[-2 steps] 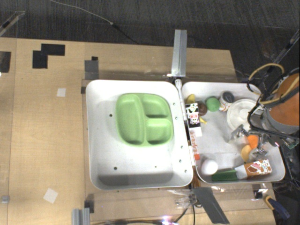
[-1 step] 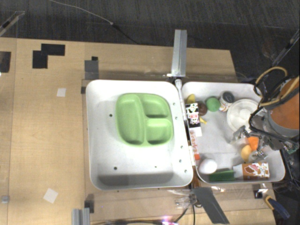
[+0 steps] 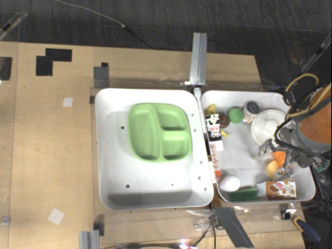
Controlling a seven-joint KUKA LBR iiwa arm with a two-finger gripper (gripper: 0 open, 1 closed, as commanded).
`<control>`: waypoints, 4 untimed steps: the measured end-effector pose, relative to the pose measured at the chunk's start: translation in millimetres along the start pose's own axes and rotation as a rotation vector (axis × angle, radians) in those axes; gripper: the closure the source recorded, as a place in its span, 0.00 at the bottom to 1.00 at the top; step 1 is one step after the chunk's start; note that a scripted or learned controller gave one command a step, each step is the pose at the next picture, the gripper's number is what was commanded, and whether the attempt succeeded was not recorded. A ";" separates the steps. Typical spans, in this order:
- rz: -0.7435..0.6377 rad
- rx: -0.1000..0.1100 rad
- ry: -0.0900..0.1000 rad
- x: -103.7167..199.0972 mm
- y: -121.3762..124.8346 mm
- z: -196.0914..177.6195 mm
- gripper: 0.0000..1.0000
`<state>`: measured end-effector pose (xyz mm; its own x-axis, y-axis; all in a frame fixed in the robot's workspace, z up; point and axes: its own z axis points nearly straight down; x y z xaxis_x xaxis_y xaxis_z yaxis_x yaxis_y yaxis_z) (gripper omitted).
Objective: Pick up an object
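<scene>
While the gripper [image 3: 279, 158] hangs low in the right bin [image 3: 244, 167], its fingers are lost among cables and small things, so I cannot tell whether they stand wide, narrow, or closed on anything. Taking the white bowl [image 3: 267, 126] as the landmark, the gripper sits just below it, and an orange piece [image 3: 280, 157] and a yellowish ball [image 3: 272, 166] lie right at the gripper, too close to say whether they touch it. Below those, near the bin's front wall, lies a brown carton [image 3: 280, 189]; left of the carton are a green bar [image 3: 243, 194] and a white egg [image 3: 230, 182]. Left of the bowl lies a green ball [image 3: 236, 115]. Well to the left of the bowl, the green divided tray [image 3: 158, 132] rests in the left bin [image 3: 111, 139]. To do this step well, I would judge it best to settle squarely over one piece, the orange one being nearest, close fully before lifting, and rise straight so neighbours are not dragged along.
</scene>
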<state>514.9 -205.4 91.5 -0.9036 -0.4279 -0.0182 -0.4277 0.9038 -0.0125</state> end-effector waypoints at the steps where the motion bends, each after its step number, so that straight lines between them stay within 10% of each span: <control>1: -0.004 0.009 -0.016 -6.5 -1.2 -14.7 1.00; 2: -0.290 -0.010 0.008 -27.3 -12.6 -42.4 1.00; 3: -0.290 -0.010 0.009 -27.1 -12.5 -42.2 0.00; 4: -0.246 -0.005 0.006 -32.9 -16.4 -6.7 0.00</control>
<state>551.4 -206.1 99.0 -0.7723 -0.6352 -0.0091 -0.6351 0.7723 -0.0109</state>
